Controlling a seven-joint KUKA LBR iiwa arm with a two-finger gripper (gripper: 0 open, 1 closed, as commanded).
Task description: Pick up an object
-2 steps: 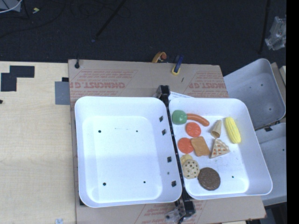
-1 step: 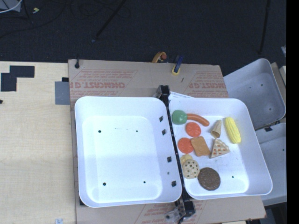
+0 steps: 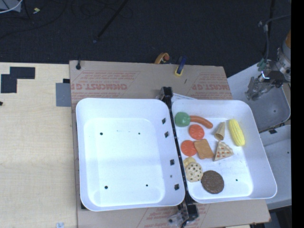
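Camera view from above looks down on two white bins side by side on a cardboard sheet [image 3: 142,82]. Toy food lies in the right bin [image 3: 259,172]: a green ball [image 3: 182,119] touching an orange sausage [image 3: 201,121], two red-orange slices [image 3: 196,131], a tan cracker [image 3: 204,149], an ice-cream cone [image 3: 220,130], a yellow corn cob [image 3: 236,132], a pizza wedge [image 3: 223,151], a chip cookie [image 3: 193,171] and a dark brown patty [image 3: 212,181]. The left bin [image 3: 123,151] sits just beside it. The gripper [image 3: 259,85] hangs at the right edge, above and outside the right bin, well apart from the food; whether it is spread or pressed together cannot be told.
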